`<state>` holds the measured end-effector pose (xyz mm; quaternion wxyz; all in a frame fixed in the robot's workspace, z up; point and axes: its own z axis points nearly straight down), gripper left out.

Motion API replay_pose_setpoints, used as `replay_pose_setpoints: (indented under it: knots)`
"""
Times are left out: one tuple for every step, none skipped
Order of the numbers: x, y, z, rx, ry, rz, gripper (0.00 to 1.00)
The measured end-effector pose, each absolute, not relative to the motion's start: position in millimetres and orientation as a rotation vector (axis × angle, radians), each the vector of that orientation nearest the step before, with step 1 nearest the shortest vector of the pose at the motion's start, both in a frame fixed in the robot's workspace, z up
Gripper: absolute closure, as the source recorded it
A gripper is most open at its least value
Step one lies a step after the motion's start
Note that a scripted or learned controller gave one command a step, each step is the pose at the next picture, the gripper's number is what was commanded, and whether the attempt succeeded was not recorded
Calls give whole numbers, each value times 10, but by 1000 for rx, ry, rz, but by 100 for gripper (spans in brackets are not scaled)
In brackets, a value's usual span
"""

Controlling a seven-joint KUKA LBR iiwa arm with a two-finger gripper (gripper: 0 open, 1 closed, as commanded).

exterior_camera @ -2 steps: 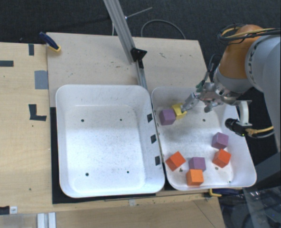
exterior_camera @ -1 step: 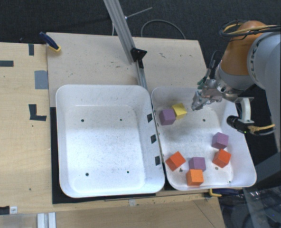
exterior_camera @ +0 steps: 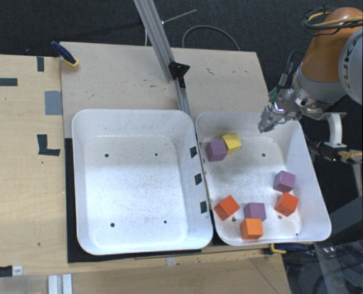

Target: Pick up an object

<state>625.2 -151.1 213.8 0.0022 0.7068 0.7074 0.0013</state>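
Sitting side by side on a pale bench [exterior_camera: 22, 182]: two white bins, left bin [exterior_camera: 132, 182] and right bin [exterior_camera: 304, 164]. Hovering over the right bin's far rim: gripper [exterior_camera: 266, 126], nothing visibly between its tips, opening impossible to tell. Lying in that bin: purple cube [exterior_camera: 216, 149] touching yellow cube [exterior_camera: 232, 141], plus a near cluster of three orange [exterior_camera: 227, 206] and two purple [exterior_camera: 284, 180] cubes.

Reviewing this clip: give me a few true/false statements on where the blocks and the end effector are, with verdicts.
1. All blocks lie in the right bin. True.
2. The yellow block touches a purple block. True.
3. The end effector hangs over the left bin. False: it is over the right bin's far edge.
4. There are four orange blocks. False: three orange, three purple, one yellow.
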Motion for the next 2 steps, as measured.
replay_pose_setpoints:
  knots:
    - [6258,-1506,2298,2219,2222,1,100]
    - [6267,-1024,2214,2217,2229,-1,100]
